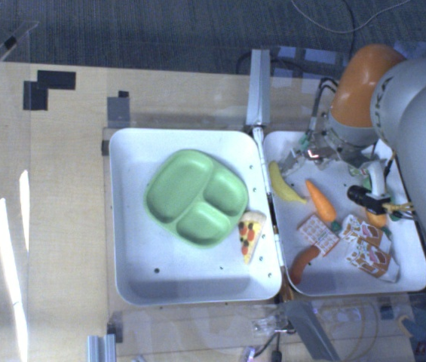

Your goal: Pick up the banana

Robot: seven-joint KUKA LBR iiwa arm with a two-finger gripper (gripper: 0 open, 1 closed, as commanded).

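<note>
Two shallow white bins point(122, 225) sit side by side; the grey two-finger gripper point(308, 154) hovers over the right one, whether its jaws are spread or pressed together I cannot tell; the curved yellow banana point(283, 185) lies just below-left of them, beside a tapered orange carrot point(320, 201).

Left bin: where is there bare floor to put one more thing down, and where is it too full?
In the left bin, bare floor lies along its near edge below the green plate, and along its far-left side. The right bin is crowded: banana, carrot, sausage, crackers and the gripper.
</note>
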